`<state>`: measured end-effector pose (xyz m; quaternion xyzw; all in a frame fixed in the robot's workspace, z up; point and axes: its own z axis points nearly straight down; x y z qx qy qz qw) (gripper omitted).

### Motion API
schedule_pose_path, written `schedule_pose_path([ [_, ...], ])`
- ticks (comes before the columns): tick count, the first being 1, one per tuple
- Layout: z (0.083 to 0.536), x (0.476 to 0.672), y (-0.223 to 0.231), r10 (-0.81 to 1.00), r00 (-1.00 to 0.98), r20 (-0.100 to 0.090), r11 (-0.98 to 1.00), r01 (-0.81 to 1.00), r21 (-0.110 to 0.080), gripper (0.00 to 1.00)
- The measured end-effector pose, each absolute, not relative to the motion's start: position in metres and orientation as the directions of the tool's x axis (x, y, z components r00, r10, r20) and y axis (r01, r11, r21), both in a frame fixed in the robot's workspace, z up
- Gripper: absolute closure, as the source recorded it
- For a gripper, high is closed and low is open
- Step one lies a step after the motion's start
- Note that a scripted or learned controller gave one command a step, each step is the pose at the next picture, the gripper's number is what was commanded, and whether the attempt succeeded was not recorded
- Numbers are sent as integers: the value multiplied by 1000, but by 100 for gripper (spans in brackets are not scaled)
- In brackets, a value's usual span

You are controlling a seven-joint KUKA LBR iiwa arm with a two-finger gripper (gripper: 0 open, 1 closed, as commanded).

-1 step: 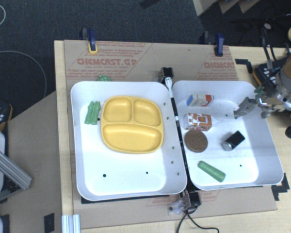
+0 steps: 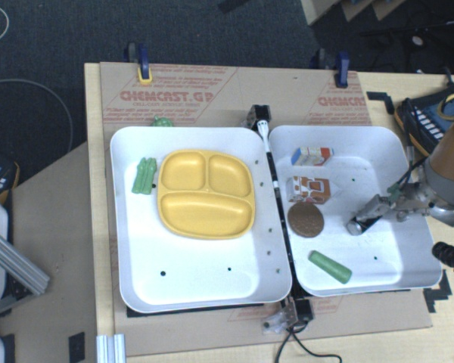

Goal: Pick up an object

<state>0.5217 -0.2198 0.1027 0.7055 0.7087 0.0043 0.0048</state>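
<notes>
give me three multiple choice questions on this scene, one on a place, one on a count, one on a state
1. Where is the yellow divided tray?
A. left bin
B. right bin
C. on the floor

2. How many objects lie in the right bin?
A. two
B. four
C. six

3. What is the claw doing?
A. lifting the brown disc
B. low over the right bin, holding nothing
C. pressing on the tray

Answers:
1 A, it lies beside the green ridged piece.
2 B: the small carton, packet, brown disc and green cylinder.
3 B, nothing sits between its tips.
</notes>
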Motion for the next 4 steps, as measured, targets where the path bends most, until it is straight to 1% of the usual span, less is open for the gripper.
schedule_pose_path([
  [1, 250, 493, -152, 1000, -8, -1, 8, 1000, 16, 0],
  [2, 93, 474, -194, 1000, 5, 3, -5, 1000, -15, 0],
  [3, 83, 479, -104, 1000, -9, 6, 9, 1000, -5, 0],
  [4, 93, 485, -92, 1000, -2, 0, 2, 1000, 2, 0],
])
